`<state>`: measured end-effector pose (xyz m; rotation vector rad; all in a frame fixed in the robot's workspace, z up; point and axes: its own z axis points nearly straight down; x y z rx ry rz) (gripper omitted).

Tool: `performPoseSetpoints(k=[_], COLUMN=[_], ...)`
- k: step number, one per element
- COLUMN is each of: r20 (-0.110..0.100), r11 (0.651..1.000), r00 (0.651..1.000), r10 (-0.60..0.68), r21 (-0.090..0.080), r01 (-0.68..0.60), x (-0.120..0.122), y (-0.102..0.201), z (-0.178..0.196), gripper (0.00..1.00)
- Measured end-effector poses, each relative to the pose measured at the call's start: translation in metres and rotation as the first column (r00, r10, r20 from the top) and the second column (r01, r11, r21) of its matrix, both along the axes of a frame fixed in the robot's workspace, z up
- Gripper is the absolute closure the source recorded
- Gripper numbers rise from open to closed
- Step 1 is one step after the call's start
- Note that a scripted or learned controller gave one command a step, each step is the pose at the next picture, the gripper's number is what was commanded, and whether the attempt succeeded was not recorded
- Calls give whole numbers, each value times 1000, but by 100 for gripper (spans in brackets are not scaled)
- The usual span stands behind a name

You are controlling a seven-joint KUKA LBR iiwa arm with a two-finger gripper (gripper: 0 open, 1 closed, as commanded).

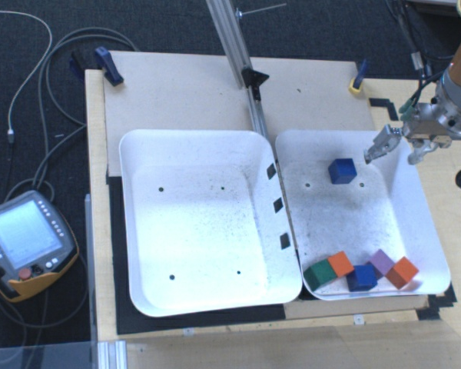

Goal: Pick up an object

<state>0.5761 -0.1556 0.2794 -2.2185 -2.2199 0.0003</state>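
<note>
camera view: the one fixed camera looks down at a slant on both bins.
bench: a pale board (pixel 184 91) bears two shallow white bins side by side, with a metal rail (pixel 230 33) running up toward 12 o'clock between them.
left bin: the left bin (pixel 138 152) shows bare white floor with dark speckles and a few small holes.
right bin: the right bin (pixel 422 206) holds all the blocks.
lone block: a blue cube (pixel 342 171) sits apart in the bin's upper part, at about 12 o'clock from the bin's centre.
cluster: along the 6 o'clock edge lie a green cube (pixel 320 273), an orange cube (pixel 340 264), a dark blue cube (pixel 361 277), a purple cube (pixel 381 261) and a second orange cube (pixel 402 272), packed close, some touching.
arm: the grey arm (pixel 449 106) enters from 3 o'clock, at the bin's upper right corner.
gripper: the gripper (pixel 392 148) hangs near the blue cube, at its 2 o'clock side, apart from it.
claw state: its two fingers stand spread apart with nothing between them.
step in hand: by judgement, the approach; no block is grasped yet.
likely target: the blue cube, being nearest and free on all sides.
next move calls for: shifting toward 9 o'clock until the fingers straddle the cube, then lowering and closing squarely on two opposite faces.
risk: a finger landing on the cube's top or nudging it aside, so the close finds nothing.
</note>
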Motion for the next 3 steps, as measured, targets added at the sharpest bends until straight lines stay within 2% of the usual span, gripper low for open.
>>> performPoseSetpoints(k=[1,2,3], r20=[-7,-3,15], r11=[1000,1000,1000], r00=[1000,1000,1000], r10=[0,5,4], r21=[1,2,-2], r01=[0,-5,-4], x=[44,63,97], y=[-19,31,68], z=[-161,-181,-59], gripper=[0,0,0])
